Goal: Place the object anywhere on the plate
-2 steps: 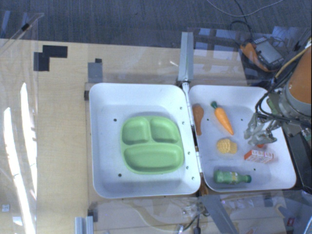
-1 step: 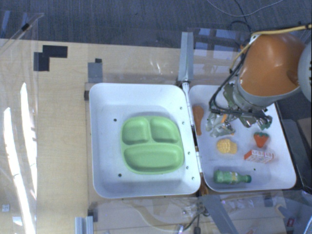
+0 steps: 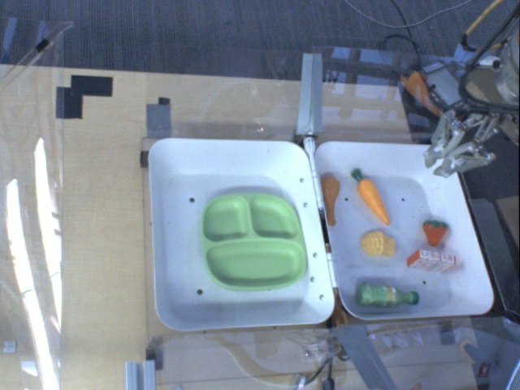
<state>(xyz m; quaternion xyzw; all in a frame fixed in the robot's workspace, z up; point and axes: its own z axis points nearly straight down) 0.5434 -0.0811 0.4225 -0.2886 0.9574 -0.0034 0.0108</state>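
Green plate (image 3: pixel 253 242) alone in left bin; fingers (image 3: pixel 455 154) spread over right bin w/ carrot (image 3: pixel 372 197).

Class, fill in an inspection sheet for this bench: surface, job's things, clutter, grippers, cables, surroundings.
Surface: wooden bench bearing a left bin and a right bin, side by side.
Job's things: green plate with three compartments in the left bin; in the right bin a carrot, strawberry, green bottle, yellow lump, small carton, brown piece.
Clutter: black tape marks on the bench.
Grippers: gripper over the right bin's far right corner, nothing between its jaws.
Cables: cable looping on the floor.
Surroundings: grey carpet.
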